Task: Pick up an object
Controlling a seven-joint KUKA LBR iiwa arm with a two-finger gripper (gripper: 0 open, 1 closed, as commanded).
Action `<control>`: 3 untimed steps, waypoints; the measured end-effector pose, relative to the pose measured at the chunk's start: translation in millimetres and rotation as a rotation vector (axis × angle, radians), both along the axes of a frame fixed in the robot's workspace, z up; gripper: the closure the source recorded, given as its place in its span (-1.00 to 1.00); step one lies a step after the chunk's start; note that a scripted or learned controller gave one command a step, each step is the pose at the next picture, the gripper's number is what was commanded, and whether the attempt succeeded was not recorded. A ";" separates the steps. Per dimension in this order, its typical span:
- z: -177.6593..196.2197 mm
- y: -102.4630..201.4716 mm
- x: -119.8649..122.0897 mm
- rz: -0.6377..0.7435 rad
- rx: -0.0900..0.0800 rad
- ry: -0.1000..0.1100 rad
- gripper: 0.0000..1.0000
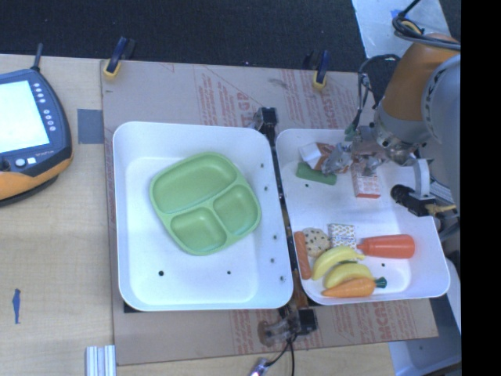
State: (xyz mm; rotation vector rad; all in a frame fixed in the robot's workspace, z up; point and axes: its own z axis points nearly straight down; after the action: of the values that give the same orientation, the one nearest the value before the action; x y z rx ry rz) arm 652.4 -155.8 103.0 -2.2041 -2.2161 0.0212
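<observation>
You see the grey arm's gripper (pixel 342 157) low over the right white bin (pixel 427 284), near its far edge, just beside a flat green block (pixel 315 175) and a small white-and-red carton (pixel 365 184). Whether it grips anything, you cannot tell. Yellow bananas (pixel 341 263), an orange carrot (pixel 350 288) and a red bottle (pixel 386 246) lie along the near edge. A green divided plate (pixel 205 202) fills the left white bin (pixel 137 284).

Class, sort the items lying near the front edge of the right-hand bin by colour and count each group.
Orange: 3, the bottle, carrot and sausage
Yellow: 2, both bananas
Pale: 2, the cookie and cracker
Total: 7
</observation>
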 end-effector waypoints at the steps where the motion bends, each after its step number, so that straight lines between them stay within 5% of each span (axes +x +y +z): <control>1: -7.7 -14.4 -67.8 0.001 -0.006 -0.024 -1.00; 2: -7.4 4.2 -10.6 -0.001 -0.005 -0.025 -1.00; 3: -7.6 -19.4 -60.8 0.000 -0.006 -0.024 -1.00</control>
State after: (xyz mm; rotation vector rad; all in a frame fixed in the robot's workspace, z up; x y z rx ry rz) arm 591.5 -175.2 95.4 -2.2190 -2.2316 0.0007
